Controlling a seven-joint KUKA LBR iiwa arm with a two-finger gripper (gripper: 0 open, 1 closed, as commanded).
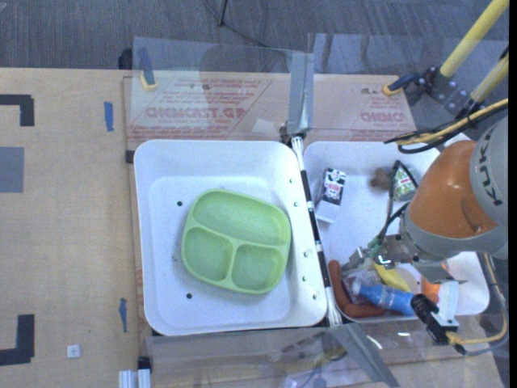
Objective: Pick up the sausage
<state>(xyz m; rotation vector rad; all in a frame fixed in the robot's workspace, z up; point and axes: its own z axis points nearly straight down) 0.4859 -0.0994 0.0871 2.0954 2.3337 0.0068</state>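
Observation:
The sausage (340, 291) is a reddish-brown curved piece in the near-left corner of the right bin (355, 217). It runs along the bin's left wall and bends under a blue bottle (389, 298). My gripper (365, 263) hangs low over the cluttered near end of that bin, just right of the sausage's upper end and above the bottle. The grey wrist and orange band (443, 204) hide part of the bin behind it. Nothing can be seen between the gripper's tips.
A yellow item (395, 279) lies beside the blue bottle. A small black-and-white carton (332, 187), a brown lump (380, 179) and a green packet (402, 183) sit at the far end of the right bin. The left bin (161, 176) holds a green divided plate (236, 241).

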